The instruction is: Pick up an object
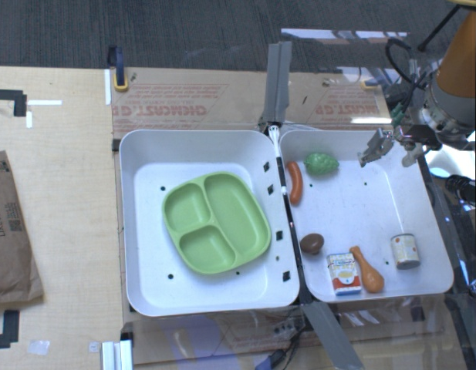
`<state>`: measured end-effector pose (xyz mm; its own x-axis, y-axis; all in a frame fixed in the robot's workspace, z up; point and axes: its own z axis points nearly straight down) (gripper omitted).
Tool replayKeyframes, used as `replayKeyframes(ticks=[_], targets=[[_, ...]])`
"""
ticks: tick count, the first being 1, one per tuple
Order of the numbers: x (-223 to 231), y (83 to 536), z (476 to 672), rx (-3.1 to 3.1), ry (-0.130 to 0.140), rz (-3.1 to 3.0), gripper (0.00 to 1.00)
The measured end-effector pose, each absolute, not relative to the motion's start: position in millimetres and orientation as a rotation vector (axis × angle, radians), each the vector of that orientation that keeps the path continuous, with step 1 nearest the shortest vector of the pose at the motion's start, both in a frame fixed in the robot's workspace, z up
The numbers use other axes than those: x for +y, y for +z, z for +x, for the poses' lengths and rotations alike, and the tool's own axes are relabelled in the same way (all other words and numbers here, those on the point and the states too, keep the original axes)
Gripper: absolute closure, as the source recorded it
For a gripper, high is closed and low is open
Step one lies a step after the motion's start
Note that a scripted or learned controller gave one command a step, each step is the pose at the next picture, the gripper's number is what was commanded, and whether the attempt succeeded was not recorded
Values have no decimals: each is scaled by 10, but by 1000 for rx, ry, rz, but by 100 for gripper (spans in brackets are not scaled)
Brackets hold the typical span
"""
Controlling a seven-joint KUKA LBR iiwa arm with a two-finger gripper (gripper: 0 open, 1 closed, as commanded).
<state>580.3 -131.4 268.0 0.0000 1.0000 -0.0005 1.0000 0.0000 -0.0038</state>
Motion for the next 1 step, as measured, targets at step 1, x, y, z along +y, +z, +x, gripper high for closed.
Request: replayKeyframes(ticks=[1], targets=[[-1326,2761,5805,-2219,7,-2220,100]])
